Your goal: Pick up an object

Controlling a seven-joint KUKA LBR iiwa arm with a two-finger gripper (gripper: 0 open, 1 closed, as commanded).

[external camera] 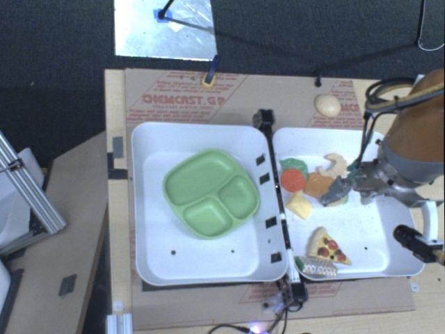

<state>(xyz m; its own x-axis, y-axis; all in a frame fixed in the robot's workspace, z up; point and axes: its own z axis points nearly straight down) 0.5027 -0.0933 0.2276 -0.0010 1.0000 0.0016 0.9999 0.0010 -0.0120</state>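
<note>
Faintly, red "CHEMCAST" lettering [182,99] reads behind the left bin [149,186], while the gripper [338,192], its spread unclear, hovers over the right bin [368,245].

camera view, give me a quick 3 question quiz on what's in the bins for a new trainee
1. True or false: the green divided plate lies in the left bin.
2. Which item lies nearest the front rim of the right bin? A) toy pizza slice B) toy tomato C) yellow cheese wedge
3. Fill in: the end effector is low over the ____ bin, beside the orange toy.

Key
1. True.
2. A; the pizza slice is closest to the front edge.
3. Right.
</note>
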